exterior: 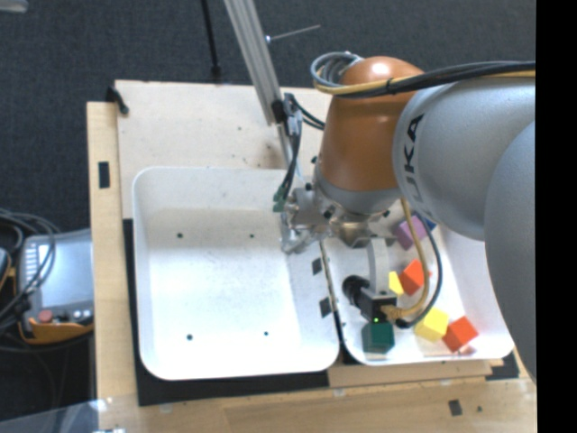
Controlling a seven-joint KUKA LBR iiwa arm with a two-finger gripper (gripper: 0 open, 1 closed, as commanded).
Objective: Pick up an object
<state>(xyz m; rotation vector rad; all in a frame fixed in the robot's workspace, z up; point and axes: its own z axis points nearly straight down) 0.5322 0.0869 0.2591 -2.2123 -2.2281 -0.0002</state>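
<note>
- A dark green block (pixel 378 337) lies in the right bin (pixel 491 318), close to the wall it shares with the left bin (pixel 216 350)
- Just beside it, toward the outer rim, lie a yellow cube (pixel 433 325) and a red-orange cube (pixel 461 333), which touch or nearly touch
- Farther up the same bin, an orange block (pixel 413 276) and a smaller yellow block (pixel 395 284) lie side by side, and a purple block (pixel 412 234) is partly covered by the arm (pixel 469 152)
- All the blocks are small, plain-coloured and sharp-edged
- The gripper (pixel 353 234) hangs over the right bin beneath the orange band (pixel 365 133), largely hidden by the wrist; whether it is released, clenched or grasping anything cannot be told
- The left bin is white with rounded corners, and its floor shows a few dark dots and fine speckles
- Both bins sit on a black mat (pixel 234 384) on a pale wooden bench (pixel 180 124) that bears short strips of black tape
- A slanted aluminium rail (pixel 248 39) rises from the bench's far side
- The floor (pixel 81 34) around it is dark grey carpet, and a grey box with cables (pixel 54 278) stands at the left
</note>
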